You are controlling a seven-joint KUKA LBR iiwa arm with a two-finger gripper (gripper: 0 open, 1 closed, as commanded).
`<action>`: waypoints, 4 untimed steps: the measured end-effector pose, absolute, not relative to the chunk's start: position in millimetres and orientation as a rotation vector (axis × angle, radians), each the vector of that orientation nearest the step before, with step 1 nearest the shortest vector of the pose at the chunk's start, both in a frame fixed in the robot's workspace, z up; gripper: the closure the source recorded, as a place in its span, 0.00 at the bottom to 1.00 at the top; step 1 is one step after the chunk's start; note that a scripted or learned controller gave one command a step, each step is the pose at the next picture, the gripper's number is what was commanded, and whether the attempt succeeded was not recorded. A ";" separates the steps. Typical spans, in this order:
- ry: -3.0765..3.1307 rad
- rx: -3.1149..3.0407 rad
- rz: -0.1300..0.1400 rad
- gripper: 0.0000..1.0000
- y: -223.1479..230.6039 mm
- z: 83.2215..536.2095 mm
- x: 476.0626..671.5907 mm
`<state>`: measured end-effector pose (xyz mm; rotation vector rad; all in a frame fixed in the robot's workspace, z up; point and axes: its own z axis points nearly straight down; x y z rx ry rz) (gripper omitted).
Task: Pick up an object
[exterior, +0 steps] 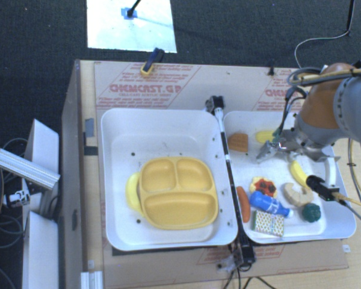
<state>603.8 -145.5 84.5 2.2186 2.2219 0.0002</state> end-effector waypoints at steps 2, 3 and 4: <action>2.221 2.216 0.002 0.00 -199.9 128.3 633.6; 2.222 2.220 0.000 0.00 -206.8 101.0 585.0; 2.222 2.220 0.000 0.00 -206.6 84.2 558.8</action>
